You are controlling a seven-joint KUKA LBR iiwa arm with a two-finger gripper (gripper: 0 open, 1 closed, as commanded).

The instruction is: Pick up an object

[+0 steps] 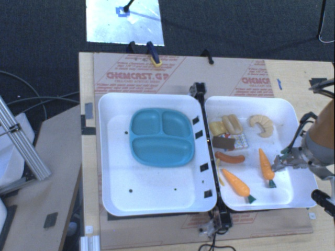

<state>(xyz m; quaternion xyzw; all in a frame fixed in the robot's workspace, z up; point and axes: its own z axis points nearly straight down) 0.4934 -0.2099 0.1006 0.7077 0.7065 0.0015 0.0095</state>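
Note:
The right bin holds toy food. A small carrot lies upright in the view near its right side, and a larger carrot lies slanted at the front. A red sausage, a brown block, pale bread rolls and a croissant sit further back. My gripper reaches in low from the right and its tip sits right beside the small carrot's lower half. Nothing is visibly lifted.
The left bin carries a blue divided plate. A black divider with clips runs between the bins. Bare white floor lies at the right bin's front right corner and along the left bin's front.

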